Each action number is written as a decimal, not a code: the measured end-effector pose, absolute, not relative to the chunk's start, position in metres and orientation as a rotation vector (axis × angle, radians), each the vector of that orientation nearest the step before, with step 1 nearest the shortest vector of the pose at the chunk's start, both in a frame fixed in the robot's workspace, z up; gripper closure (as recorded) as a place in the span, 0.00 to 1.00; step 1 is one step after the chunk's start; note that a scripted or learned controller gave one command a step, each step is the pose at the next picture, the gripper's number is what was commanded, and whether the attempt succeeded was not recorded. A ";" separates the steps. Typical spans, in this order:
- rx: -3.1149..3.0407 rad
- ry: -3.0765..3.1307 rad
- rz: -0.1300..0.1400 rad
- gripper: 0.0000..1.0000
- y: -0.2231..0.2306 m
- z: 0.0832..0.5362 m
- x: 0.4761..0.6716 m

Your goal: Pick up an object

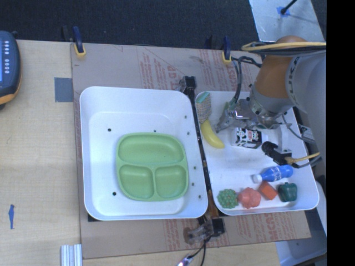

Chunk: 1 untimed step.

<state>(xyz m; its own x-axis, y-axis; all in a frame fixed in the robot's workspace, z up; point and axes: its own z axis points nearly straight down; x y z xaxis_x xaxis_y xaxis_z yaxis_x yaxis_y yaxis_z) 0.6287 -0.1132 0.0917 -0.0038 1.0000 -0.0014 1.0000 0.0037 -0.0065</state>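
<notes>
Because your grey two-finger gripper (239,127) hovers just right of the curved yellow plastic banana (211,136), whether it's clenched I cannot tell.

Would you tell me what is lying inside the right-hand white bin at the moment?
In the right bin: a banana, a green broccoli-like piece, a reddish lump, an orange piece, a dark green piece and a blue bottle. The arm covers the far corner.
</notes>
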 end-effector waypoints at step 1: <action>-2.220 -2.225 0.001 0.00 -0.146 0.093 0.658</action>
